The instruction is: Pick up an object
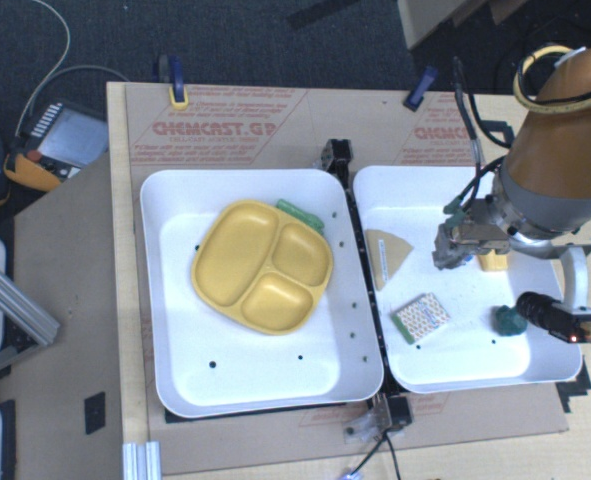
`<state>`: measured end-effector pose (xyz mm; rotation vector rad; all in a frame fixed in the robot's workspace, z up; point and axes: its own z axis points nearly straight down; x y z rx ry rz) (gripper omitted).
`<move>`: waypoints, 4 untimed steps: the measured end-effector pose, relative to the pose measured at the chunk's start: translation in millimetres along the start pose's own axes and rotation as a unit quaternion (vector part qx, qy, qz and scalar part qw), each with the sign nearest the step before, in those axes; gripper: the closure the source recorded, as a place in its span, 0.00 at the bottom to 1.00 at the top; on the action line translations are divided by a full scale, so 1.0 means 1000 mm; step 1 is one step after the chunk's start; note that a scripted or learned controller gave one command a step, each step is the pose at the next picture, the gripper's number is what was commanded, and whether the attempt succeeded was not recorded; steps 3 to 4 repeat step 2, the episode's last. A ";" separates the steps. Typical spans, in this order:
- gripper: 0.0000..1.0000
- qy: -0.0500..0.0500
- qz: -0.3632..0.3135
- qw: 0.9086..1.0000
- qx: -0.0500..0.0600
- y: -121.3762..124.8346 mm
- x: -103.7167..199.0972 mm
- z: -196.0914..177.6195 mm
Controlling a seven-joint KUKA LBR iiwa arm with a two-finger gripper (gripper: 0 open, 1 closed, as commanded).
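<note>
Over the right bin [535, 366], the claw [457, 246] hangs near the centre, its metal tip pointing toward nine o'clock. Whether it is open or shut cannot be told from this slant, and nothing is visibly held. The patterned packet [421, 317] lies at about seven o'clock from the claw, near but apart, long axis running roughly two-to-eight. A tan wedge [389, 255] sits at nine o'clock, a small yellow block [493, 260] just beside it at three.

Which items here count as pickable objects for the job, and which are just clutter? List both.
Job items: yellow divided plate, green piece behind it, tan wedge, patterned packet, teal object, small yellow block, tool.

Lying about: blue clamps, grey device, cables.
</note>
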<state>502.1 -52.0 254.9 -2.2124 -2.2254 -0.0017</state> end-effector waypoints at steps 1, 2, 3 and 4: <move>1.00 0.000 0.000 1.000 0.001 -0.008 0.061 0.008; 1.00 0.000 0.000 1.000 0.002 -0.014 0.111 0.028; 1.00 0.000 0.000 1.000 0.002 -0.014 0.111 0.028; 1.00 0.000 0.000 1.000 0.002 -0.014 0.111 0.028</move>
